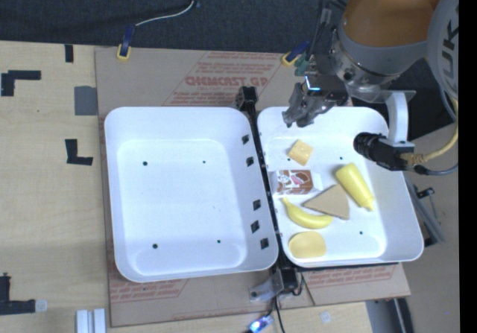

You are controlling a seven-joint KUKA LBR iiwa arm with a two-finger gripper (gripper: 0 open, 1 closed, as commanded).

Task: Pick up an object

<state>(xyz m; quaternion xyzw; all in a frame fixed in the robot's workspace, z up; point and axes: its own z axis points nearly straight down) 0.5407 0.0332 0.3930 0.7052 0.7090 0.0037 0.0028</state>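
Gripper [302,112] above a bin [395,249]; its grasp state is unclear.
Just below it lies a yellow cube [300,152].

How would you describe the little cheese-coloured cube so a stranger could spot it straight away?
Look in the right white bin, at its far end just below the gripper. The pale yellow cube sits apart from the rest, above the brown-and-white packet. It is the blocky, square-edged yellow piece; the other yellow things are curved, long or round.
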